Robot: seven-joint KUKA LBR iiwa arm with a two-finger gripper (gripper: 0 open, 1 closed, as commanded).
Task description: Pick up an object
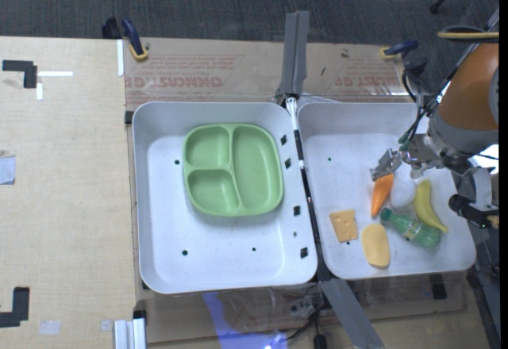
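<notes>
Two shallow white bins sit side by side on the bench, the left bin (159, 260) holding a green three-compartment plate (233, 170) that lies flat toward its upper middle, its two smaller compartments at the plate's 9 o'clock side and the long one at 3 o'clock. The right bin (341, 141) carries a cluster of toy foods gathered toward its 4 o'clock corner. An orange carrot (382, 193) lies tilted, its thick end up near the gripper and its tip pointing toward 6 o'clock. At the carrot's 3 o'clock lies a yellow banana (428, 205), curved and running roughly from 12 to 5 o'clock, with a pale whitish object between them that is too washed out to name. Just below, at the carrot's 5 o'clock, a green bottle (411, 228) lies on its side, touching or nearly touching the banana's lower end. A square slice of cheese (344, 225) rests flat at the carrot's 7 o'clock, and a yellow oval piece, perhaps a lemon or potato (376, 246), lies at the cheese's 4 o'clock, near the bin's lower rim. The arm enters from 3 o'clock, and the gripper (387, 166) sits low in the right bin directly over the carrot's upper end; whether it is released or clenched cannot be told from this angle.
</notes>
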